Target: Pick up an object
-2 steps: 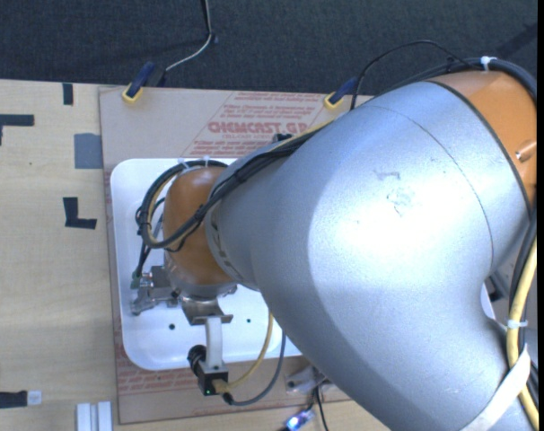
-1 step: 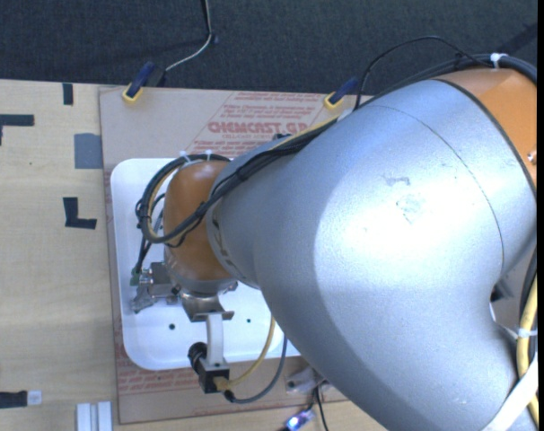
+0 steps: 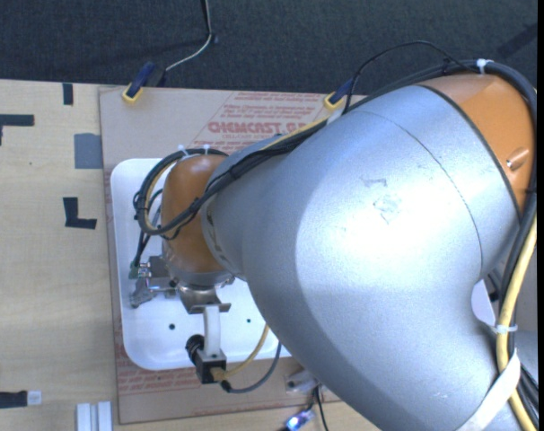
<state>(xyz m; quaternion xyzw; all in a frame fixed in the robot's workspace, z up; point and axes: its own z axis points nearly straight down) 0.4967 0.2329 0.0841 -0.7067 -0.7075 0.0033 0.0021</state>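
Your gripper (image 3: 146, 285) sits over the white bin (image 3: 124, 241), close to the bin wall farthest from the arm's bulk. Its bare metal body shows just beside the glossy orange band (image 3: 187, 214), and you cannot tell whether it stands wide or narrow. The bin beneath it is smooth and shallow with rounded corners, and rests on a brown board (image 3: 254, 119) printed in red. Behind the gripper, the arm (image 3: 380, 241), a rounded grey shell, covers the rest of the bin. You cannot tell where an object lies or how its long axis runs.
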